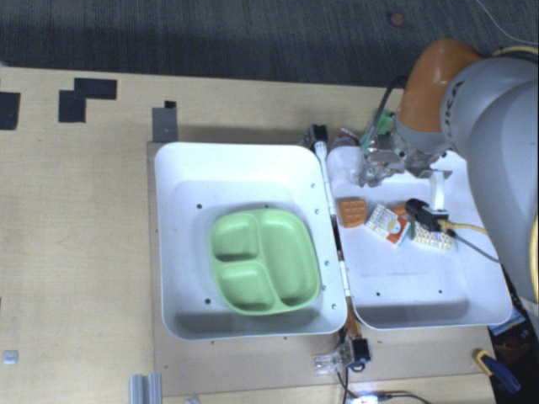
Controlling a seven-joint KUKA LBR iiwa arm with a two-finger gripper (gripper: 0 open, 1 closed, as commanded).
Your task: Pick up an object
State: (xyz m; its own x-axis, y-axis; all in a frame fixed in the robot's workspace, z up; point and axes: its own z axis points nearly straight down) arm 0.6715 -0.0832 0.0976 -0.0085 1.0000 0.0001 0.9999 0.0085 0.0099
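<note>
Gripper (369,177) low over the far left corner of the right bin (404,286), tip down near the white floor. Spread or closed: cannot tell at this slant, since the wrist body hides the tip. Nothing visibly held.

Just in front of the gripper, toward the camera: an orange block (353,211), rough-faced, possibly a sponge. It lies flat on the bin floor close to the left wall, apart from the gripper.

Beside the block, to its right: a small packet (385,223), white with red and orange print, lying at an angle. Past it, further right, is a flat white pack (432,240) with rows of small dots. The two sit close together; contact is unclear. All three things lie in the middle band of the right bin.

Arm (497,141) comes in from the right, grey and bulky, with its orange band (434,78) above the wrist.

Left bin (181,225) holds a green divided plate (264,259) with three compartments, upright, resting on the floor toward the near side. It is well apart from the gripper.

The bins sit side by side, rims touching, on a pale wooden tabletop (76,251). Black tape marks (84,98) lie at its far left.
</note>
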